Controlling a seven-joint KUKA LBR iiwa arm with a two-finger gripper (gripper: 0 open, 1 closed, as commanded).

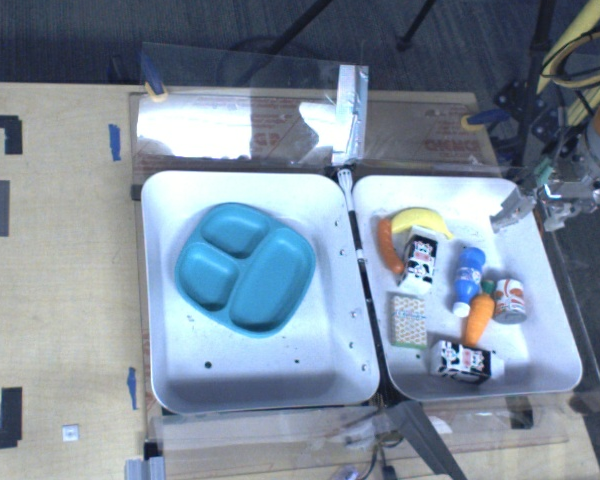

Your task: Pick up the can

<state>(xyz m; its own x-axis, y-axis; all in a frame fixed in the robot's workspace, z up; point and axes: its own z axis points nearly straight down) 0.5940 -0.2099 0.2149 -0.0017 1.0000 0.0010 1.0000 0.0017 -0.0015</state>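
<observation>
**A:** Gripper (pixel 525 206) sits at the upper right corner of the right bin (pixel 555 368), over the rim. Can't tell from this angle how its jaws stand, the metal bits blur together. Nothing visibly held in it.

**B:** Where's the can?

**A:** Can (pixel 509 300) is in the right bin, right side, lying tilted, red and white label. It touches or nearly touches the small carrot (pixel 478 319) on its left. Well apart from the gripper, lower in the view.

**B:** What else is crowding it?

**A:** Blue bottle (pixel 468 275) just up-left of the carrot, white cap end visible. Cow-print carton (pixel 418 262) upright-ish near bin centre, leaning against a banana (pixel 421 220) above it. Longer orange carrot (pixel 389 248) left of that carton, by the bin's left wall. Flat patterned packet (pixel 409 320) below the carton. Second cow-print carton (pixel 465 361) lying on its side near the bottom edge, just below the small carrot.

**B:** Left bin?

**A:** Left bin (pixel 180 368) holds a blue divided plate (pixel 245 267), three compartments, roughly centred. A few dark specks on the bin floor below it.

**B:** Arm?

**A:** Little of it in view, grey hardware at the right edge with yellow cables (pixel 570 38) above it. Clear plastic sheet (pixel 250 118) stands behind both bins.
</observation>
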